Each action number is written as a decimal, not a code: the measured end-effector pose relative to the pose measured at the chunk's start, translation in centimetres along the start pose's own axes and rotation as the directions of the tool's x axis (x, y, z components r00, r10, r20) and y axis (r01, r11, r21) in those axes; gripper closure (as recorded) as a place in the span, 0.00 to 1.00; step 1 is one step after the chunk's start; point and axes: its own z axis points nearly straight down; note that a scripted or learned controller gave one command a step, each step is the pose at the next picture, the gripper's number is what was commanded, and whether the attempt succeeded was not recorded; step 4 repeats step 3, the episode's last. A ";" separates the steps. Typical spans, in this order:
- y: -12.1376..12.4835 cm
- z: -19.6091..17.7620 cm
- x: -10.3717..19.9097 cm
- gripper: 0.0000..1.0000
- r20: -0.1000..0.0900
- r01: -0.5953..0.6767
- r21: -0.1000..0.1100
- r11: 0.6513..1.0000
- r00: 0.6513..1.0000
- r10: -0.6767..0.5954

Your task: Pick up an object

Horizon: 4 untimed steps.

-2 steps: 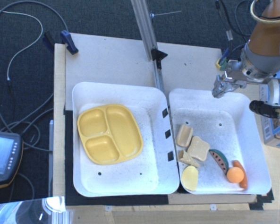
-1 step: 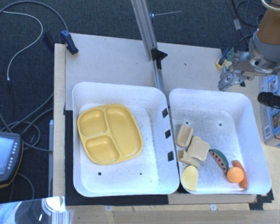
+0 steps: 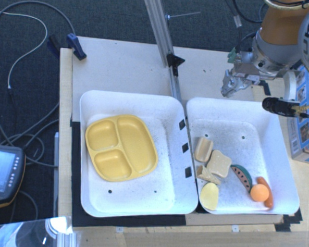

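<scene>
My jaws (image 3: 234, 87) hang over the bench beyond the right bin (image 3: 279, 128); can't tell their state. Target: orange ball (image 3: 260, 192) in that bin's near right corner. Probably light, smooth, prone to rolling. Grip across its middle.

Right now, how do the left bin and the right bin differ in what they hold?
The left bin holds one thing, a yellow divided plate, lying flat; the right bin holds several small food pieces. The plate takes up much of the left bin's floor; the right bin's pieces cluster toward its near edge, among them an orange ball. Both bins are shallow and white.
</scene>
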 end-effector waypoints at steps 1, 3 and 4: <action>0.5 2.0 5.4 1.00 -0.001 0.000 0.007 1.000 1.000 0.000; 0.9 2.1 15.4 1.00 -0.001 -0.001 0.003 1.000 1.000 0.001; 0.9 2.1 15.4 1.00 -0.001 -0.001 0.003 1.000 1.000 0.001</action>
